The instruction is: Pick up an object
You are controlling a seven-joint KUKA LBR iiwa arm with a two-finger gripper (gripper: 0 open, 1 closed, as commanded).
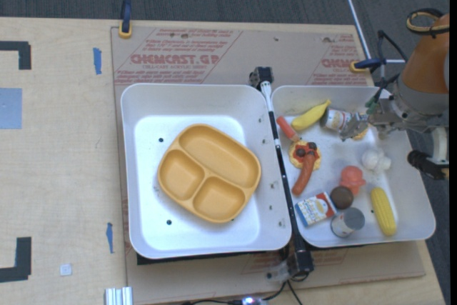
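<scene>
Jar (335,119) lies on its side in the right bin (421,228), far part, just right of the banana (311,116). Gripper (359,126) sits at the jar's right end, low over the bin; whether its fingers grip the jar, cannot tell — blurred and small. Arm (427,75) enters from the right. Other items in the right bin: pizza slice (305,152), sausage (303,178), corn (384,211), can (348,223), carton (315,209), a brown ball (341,197), a pink piece (352,176), a white piece (373,160). Left bin (136,153) holds a yellow divided tray (208,172), near its middle. Both bins rest side by side on the table (57,175).
</scene>
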